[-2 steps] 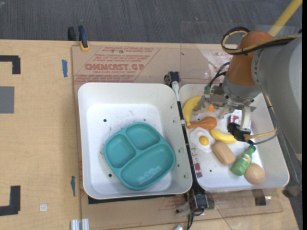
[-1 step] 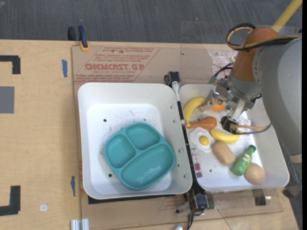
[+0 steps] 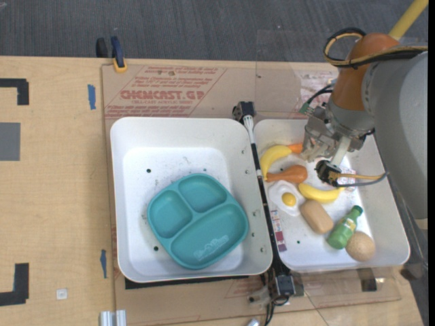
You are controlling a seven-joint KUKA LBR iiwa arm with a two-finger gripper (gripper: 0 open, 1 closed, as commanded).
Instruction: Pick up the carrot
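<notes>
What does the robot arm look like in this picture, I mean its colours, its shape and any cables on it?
The arm is a thick, rounded grey body with an orange band above the wrist. A black and yellow cable loops over the orange part. Below sits a grey metal hand of blocky parts, and thin dark wires run beside the wrist.

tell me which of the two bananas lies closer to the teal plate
The upper banana, by the divider and left of the hand; the other banana lies further right of the teal plate.
</notes>
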